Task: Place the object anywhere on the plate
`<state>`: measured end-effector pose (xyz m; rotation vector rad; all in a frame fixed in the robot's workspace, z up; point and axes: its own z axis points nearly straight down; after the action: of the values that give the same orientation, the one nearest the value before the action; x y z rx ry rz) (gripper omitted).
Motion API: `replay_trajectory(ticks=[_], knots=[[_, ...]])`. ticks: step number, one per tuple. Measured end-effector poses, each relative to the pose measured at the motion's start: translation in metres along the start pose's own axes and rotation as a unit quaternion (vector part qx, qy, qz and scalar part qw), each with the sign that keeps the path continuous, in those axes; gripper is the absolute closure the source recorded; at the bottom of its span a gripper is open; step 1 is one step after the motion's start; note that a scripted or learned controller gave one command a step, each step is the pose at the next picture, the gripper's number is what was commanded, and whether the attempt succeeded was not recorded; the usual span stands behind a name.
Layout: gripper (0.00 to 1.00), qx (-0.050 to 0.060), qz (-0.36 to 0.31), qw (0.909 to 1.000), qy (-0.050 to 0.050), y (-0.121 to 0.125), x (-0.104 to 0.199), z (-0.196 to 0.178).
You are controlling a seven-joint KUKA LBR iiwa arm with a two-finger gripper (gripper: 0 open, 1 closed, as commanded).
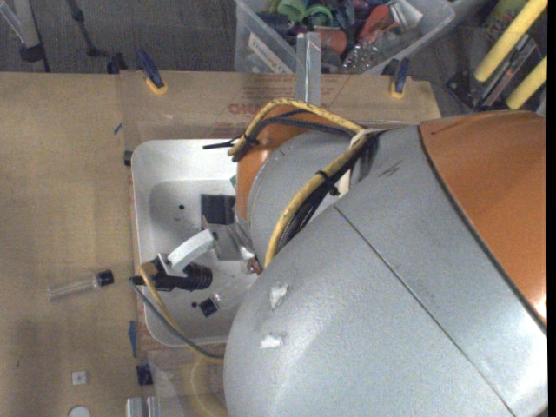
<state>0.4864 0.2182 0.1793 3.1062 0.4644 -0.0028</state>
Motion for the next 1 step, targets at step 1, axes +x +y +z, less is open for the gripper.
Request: replay_trajectory(ticks=[1], knots=[[1.0,0.001,-0.218,0.976,-0.001,0.0009,0.0276,-0.0081]])
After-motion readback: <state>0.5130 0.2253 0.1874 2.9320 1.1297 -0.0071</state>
